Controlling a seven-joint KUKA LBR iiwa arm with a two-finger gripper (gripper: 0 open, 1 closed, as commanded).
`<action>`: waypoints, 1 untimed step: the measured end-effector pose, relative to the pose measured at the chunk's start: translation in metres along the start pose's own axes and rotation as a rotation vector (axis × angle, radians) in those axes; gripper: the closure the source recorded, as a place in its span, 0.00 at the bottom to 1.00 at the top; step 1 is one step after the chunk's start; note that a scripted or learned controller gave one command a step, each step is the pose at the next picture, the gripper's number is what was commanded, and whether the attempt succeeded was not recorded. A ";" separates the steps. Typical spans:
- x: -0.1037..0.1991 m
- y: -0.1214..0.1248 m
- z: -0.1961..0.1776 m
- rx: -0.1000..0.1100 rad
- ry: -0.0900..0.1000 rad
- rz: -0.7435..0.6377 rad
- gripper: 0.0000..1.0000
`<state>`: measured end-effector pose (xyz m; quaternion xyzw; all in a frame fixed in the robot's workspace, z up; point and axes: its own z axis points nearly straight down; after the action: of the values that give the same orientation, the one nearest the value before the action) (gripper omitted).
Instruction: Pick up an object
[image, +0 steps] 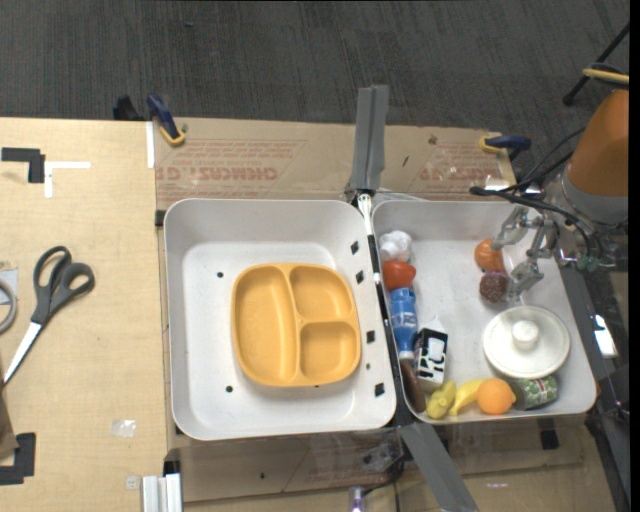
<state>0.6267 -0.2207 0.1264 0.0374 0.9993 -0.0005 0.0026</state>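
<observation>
My gripper (519, 256) hangs over the back right part of the right bin (455, 222), its fingers open with nothing between them. Just to its left lies a small orange ball (487, 255). A dark red fruit (493, 288) sits right below the fingertips. A white lidded bowl (526, 340) stands nearer the front. Along the bin's left wall lie a white object (396, 243), a red tomato (398, 273), a blue bottle (402, 315) and a black-and-white box (431, 356).
At the right bin's front sit a yellow banana (451, 399), an orange (495, 396) and a green can (537, 392). The left bin (195, 330) holds a yellow divided plate (296, 324). Scissors (48, 290) lie on the bench at left.
</observation>
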 end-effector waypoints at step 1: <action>0.007 0.041 0.033 0.000 0.001 0.156 0.00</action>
<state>0.6232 -0.1793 0.0938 0.1151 0.9934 -0.0002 0.0024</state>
